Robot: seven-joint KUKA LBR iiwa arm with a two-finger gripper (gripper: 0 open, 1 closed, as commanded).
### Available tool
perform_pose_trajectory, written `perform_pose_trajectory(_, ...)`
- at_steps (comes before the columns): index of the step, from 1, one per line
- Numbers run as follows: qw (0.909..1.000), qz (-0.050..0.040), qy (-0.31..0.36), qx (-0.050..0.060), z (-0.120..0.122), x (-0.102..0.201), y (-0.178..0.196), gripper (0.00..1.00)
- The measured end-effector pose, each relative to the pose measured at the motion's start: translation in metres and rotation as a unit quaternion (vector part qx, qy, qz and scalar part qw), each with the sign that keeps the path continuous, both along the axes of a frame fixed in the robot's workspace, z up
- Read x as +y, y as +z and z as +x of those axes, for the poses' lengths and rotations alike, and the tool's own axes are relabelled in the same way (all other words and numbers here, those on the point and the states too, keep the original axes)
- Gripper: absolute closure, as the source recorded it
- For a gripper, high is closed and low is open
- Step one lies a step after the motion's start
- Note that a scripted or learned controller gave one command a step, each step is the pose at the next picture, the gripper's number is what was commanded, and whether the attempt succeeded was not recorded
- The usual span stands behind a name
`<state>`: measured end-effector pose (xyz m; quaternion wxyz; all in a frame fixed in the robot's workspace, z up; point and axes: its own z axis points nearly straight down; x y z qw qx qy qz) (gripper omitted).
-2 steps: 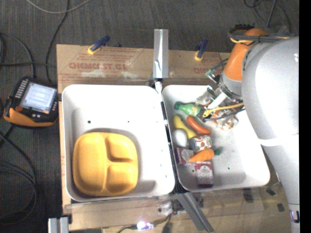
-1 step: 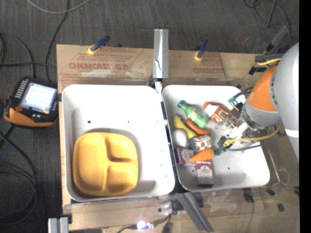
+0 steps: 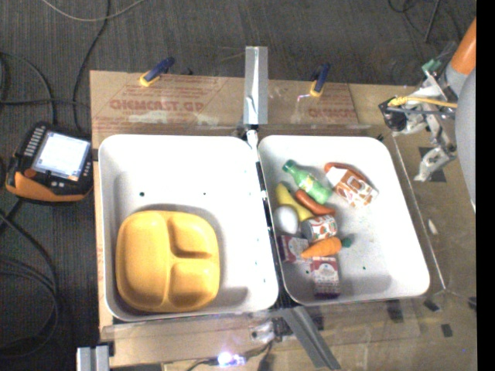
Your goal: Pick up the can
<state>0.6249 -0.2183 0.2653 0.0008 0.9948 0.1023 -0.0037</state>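
While the can [image 3: 320,227] lay in the right bin [image 3: 387,238], wedged among the carrot [image 3: 322,246], egg [image 3: 287,219] and cartons, the hand [image 3: 428,137] hung beyond that bin's far corner, grip unreadable. Approach had barely begun; next, descend over the can.

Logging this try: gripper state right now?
Gripper: cannot tell if open or closed; it sits off the right bin's upper right corner, apart from the can, nothing visibly held.
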Motion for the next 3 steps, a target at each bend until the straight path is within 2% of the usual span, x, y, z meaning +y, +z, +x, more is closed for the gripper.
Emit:
perform_pose_trajectory(1,0.9992,0.0001,0.04,0.0,0.019,-0.005,0.013,0.0)
perform_pose_trajectory(2,0.9965,0.0019,0.084,0.0,0.013,0.011,-0.157,0.0)
perform_pose_trajectory(3,0.9984,0.0012,0.057,-0.005,-0.005,0.122,-0.177,0.0)
